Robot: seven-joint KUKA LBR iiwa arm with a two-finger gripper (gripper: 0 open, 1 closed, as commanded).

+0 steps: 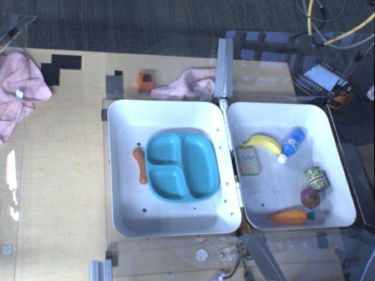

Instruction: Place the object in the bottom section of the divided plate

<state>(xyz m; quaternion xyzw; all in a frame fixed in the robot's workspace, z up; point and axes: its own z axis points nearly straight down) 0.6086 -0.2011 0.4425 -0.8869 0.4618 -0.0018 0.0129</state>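
A blue divided plate (181, 165) lies in the left white bin (123, 215), with two small sections on its left and one large section on its right. A thin orange sausage-like object (140, 165) lies just left of the plate on the bin floor. The right bin (340, 157) holds a yellow banana (263, 143), a small blue bottle (292, 143), a patterned sponge-like block (248, 160), a green can (316, 178), a dark red round fruit (310, 198) and an orange carrot (289, 217).
A pink cloth (186, 85) lies behind the bins next to an orange block (145, 80). Another pink cloth (20, 89) hangs at the far left. Cables and a device (322, 78) sit at the back right.
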